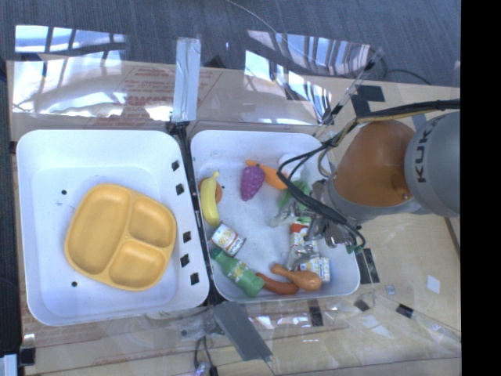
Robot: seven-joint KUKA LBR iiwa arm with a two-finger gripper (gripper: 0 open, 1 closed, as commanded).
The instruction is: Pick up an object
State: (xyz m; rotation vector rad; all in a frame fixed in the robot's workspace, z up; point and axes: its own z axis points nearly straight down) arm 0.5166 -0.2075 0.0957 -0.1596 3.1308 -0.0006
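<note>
With my gripper (301, 245) low in the right bin (258, 141), finger state indiscernible, among a small carton (317, 269), banana (209, 200) and grapes (251, 182), I judged the grasp pending: next, close and lift.

Yellow tray (119, 235), yellow banana (209, 200), purple grapes (251, 182) (both bins (47, 155) white).

Letters "KU" – on the grey arm (438, 171)
</note>
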